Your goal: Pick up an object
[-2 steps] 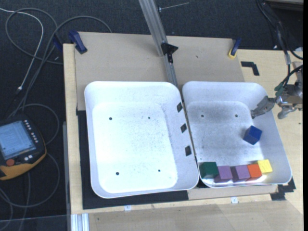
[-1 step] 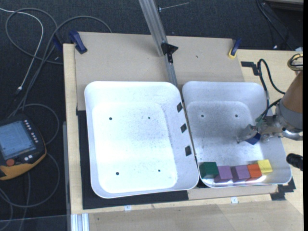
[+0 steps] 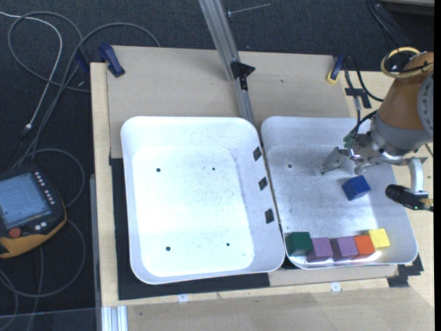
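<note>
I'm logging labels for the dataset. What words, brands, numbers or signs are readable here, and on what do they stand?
None can be read.
Pendant screen: lit, content too small and blurred to read.
Blocks, such as the blue block: plain faces, no markings visible.
Bins, such as the left bin: dark dots and specks, no text.

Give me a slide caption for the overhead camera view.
Gripper hovers in the right bin beside a loose blue cube; five coloured blocks line its near edge.
</note>
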`<state>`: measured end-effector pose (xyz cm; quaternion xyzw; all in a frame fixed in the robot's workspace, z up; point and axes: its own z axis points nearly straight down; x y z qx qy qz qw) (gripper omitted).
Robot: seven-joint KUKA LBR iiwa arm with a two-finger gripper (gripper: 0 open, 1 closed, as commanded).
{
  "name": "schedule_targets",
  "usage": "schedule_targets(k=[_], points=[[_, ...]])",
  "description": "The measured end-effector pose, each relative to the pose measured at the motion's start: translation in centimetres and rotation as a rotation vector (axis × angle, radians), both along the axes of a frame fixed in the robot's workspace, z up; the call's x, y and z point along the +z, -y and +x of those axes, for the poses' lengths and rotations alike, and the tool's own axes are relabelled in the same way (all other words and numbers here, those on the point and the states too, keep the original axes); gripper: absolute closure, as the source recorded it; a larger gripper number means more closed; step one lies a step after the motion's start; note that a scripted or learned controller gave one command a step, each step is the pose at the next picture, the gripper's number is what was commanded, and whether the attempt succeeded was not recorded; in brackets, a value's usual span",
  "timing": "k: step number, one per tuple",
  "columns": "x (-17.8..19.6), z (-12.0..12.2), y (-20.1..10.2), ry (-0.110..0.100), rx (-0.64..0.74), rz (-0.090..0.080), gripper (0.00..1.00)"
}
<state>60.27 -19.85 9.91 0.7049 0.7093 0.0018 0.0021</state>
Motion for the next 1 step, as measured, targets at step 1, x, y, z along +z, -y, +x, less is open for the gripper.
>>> schedule_targets(k=[1], points=[[0.23,-5.11,1.10,-0.010,-0.008,0.002,0.00]])
